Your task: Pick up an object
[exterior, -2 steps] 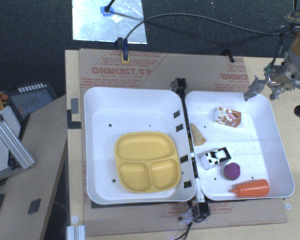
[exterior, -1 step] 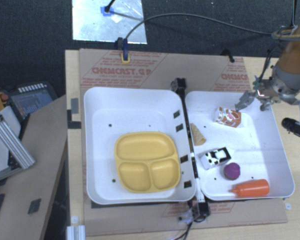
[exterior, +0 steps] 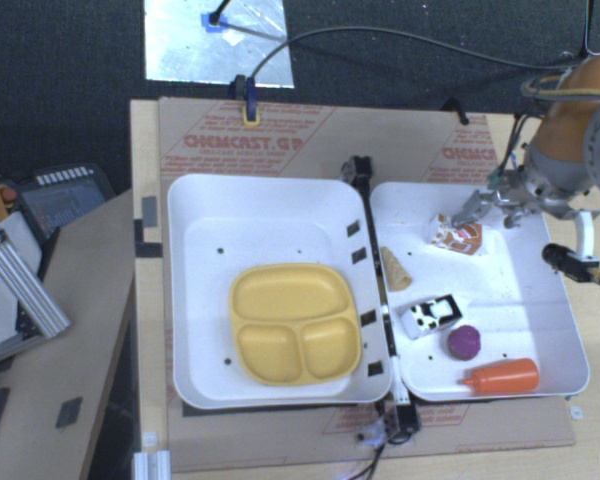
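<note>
Objects in the right bin [exterior: 570, 340]: cone [exterior: 395, 267], purple ball [exterior: 465, 342], orange bottle [exterior: 502, 375]; yellow tray [exterior: 292, 322] left; jaws' state unclear.

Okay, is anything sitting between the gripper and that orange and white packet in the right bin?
Nothing visible. The gripper hangs at the far side of the right bin, just above the packet. The cone, cow toy, purple ball and orange bottle lie nearer the camera.
</note>
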{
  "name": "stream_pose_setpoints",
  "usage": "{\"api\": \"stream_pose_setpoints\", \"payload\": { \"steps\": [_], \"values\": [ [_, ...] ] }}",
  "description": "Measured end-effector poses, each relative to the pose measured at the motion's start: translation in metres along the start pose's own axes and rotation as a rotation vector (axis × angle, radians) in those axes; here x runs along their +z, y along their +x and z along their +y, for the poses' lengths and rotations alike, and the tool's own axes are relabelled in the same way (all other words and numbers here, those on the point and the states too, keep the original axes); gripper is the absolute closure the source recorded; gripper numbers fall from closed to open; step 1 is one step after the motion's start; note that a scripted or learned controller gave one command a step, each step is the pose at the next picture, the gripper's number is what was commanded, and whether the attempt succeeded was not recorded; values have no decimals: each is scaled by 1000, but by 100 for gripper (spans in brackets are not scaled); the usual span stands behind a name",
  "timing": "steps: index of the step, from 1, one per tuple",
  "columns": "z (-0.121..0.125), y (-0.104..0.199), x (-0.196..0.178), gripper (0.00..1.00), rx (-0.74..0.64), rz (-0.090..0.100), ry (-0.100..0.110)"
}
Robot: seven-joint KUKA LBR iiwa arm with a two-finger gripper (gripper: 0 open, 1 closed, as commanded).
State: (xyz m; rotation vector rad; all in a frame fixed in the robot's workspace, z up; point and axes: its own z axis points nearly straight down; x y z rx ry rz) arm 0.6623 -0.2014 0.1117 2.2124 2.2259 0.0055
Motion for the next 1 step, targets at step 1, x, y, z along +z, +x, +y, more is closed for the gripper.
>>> {"api": "stream_pose_setpoints", "payload": {
  "steps": [1],
  "values": [
    [5,-1,4,0,-1,-6,-13]
  ]
}}
